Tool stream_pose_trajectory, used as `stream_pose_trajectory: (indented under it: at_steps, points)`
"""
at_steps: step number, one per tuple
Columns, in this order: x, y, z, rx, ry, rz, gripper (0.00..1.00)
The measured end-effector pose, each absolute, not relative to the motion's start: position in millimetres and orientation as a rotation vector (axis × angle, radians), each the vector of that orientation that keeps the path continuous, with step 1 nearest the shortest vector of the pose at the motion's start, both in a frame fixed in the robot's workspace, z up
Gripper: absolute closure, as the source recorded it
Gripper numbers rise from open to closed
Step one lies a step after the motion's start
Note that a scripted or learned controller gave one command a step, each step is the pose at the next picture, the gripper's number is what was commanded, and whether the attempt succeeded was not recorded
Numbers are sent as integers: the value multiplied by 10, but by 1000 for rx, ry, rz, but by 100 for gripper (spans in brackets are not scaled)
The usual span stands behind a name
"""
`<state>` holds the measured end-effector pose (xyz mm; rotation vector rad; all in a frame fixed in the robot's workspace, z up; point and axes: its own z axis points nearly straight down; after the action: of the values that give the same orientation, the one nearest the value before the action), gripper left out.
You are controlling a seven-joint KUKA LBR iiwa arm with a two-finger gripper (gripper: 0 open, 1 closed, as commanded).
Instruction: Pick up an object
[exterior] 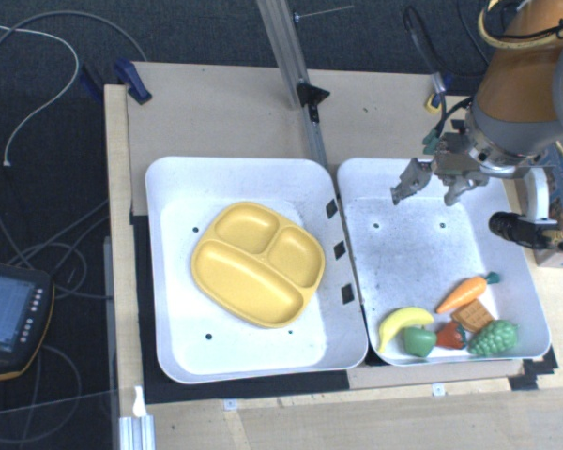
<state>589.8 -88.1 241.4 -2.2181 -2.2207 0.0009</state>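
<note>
From above, the grey arm's two-finger gripper (432,187) hangs with fingers spread and nothing between them over the far end of the right shallow white bin (394,251). Well apart, toy food is clustered in the bin's near corner: a yellow plastic banana (399,323), a green apple (418,341) and an orange carrot (463,293). A yellow divided plastic plate (258,263) lies in the left white bin (169,251).

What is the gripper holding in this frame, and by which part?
Nothing. The gripper hangs open over the far end of the right bin, with no object between its fingers.
</note>
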Motion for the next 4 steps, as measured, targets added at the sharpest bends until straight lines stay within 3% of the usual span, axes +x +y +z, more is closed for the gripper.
stream_pose_trajectory:
  at_steps: [1,4]
  points:
    - [5898,-882,2414,-2219,-2220,1,0]
    - [5750,-909,899,-2216,-2217,6,0]
